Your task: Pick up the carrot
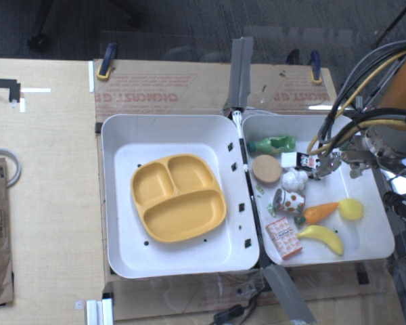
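Note:
The carrot [321, 212] is orange with a green top. It lies in the right bin [382, 249], its tip pointing up and right toward a yellow lemon [350, 209]. My gripper [323, 167] hangs over the bin's upper right part, above and slightly right of the carrot and apart from it. Cables and the wrist body crowd around the gripper.
Around the carrot lie a banana [322, 239], a red box [283, 238], a spotted mushroom-like toy [288, 200], a white ball [294, 180], a tan round piece [266, 168] and a green item [272, 144]. The left bin [115, 181] holds a yellow divided plate [178, 197].

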Motion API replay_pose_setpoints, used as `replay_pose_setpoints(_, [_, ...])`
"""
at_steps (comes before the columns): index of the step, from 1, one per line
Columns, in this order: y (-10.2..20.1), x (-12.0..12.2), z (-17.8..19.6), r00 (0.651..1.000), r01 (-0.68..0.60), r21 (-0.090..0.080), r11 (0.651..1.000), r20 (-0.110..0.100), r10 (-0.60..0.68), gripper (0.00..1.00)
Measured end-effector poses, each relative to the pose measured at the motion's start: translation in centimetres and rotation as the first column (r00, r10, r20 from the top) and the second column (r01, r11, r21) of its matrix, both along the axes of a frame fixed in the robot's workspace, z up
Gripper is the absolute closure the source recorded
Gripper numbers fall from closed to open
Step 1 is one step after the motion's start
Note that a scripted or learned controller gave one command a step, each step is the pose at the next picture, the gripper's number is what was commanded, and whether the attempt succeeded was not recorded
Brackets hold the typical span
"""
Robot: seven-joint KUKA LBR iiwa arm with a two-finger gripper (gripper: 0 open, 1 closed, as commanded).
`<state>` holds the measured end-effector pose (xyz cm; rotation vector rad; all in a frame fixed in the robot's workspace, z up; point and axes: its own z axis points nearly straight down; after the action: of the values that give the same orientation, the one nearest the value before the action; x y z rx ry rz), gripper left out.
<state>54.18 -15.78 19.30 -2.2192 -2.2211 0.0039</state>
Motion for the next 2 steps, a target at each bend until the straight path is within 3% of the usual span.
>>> replay_pose_setpoints(1, [-2.5,-2.4,5.1,0.972,0.235,-0.002,0.972,0.001,-0.235,0.00])
replay_pose_setpoints(2, [-3.1,-4.4,9.2,0.880,0.475,-0.003,0.880,0.001,-0.475,0.00])
